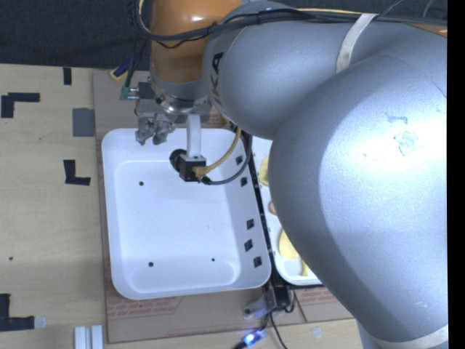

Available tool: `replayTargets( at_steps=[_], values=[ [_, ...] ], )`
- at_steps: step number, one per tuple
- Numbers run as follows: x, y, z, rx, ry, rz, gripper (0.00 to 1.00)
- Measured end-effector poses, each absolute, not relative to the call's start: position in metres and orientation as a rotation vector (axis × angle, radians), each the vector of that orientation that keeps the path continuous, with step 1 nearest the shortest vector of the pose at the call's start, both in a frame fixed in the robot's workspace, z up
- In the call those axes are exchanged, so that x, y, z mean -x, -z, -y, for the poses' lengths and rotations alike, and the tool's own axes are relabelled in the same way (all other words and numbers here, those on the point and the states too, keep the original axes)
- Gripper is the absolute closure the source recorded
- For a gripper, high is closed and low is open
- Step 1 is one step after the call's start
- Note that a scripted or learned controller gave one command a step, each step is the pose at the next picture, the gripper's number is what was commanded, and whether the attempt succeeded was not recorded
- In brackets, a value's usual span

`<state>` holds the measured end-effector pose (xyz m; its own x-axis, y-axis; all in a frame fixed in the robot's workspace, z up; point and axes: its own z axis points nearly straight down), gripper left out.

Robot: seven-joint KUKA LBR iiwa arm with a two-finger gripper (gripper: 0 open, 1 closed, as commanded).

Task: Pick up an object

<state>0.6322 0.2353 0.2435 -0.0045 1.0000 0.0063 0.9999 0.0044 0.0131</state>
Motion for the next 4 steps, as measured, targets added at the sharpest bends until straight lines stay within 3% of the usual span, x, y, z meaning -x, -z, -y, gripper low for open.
replayTargets(
  at_steps=[1,2,3,4],
  values=[
    [-0.619,-0.116,-0.182,-2.229,0.023,-2.221,1.00],
    [-0.654,-0.322,-0.144,-2.214,-0.021,-2.213,1.00],
    [-0.660,-0.279,-0.217,-2.216,0.004,-2.232,1.00],
    [-0.669,-0.390,-0.235,-2.213,-0.016,-2.224,1.00]
  ],
)
